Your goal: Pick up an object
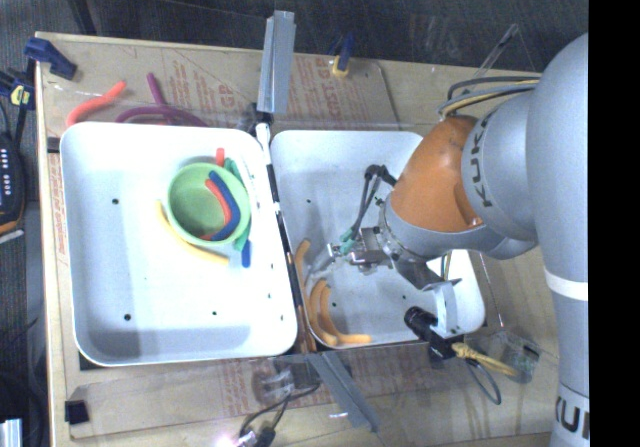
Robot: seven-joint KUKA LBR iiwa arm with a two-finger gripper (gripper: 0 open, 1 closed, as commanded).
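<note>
Reaching low into the right bin [330, 150], the gripper [335, 253] sits near that bin's left wall, just above and beside an orange curved piece [322, 313] that lies along the lower left corner. Whether it is released or clenched I cannot tell from where I stand; the metal at the tip is small and tangled with cables, and nothing visibly sits in it. So my guess is that this is the approach or the moment of the grasp, with no lift yet: the orange piece looks to be resting on the bin floor.

Next, I'd judge, it needs to settle squarely over that piece, close on it, and rise straight up without scraping the wall between the bins, which is very close.

Farther back, the wrist bends down steeply under the orange band [435, 185], and the grey arm [530, 165] comes in from the right, hiding much of the right bin.

Across the divider, the left bin [110, 265] holds a green bowl [205, 203] with red, blue and yellow curved pieces around it, well apart from the gripper.
</note>
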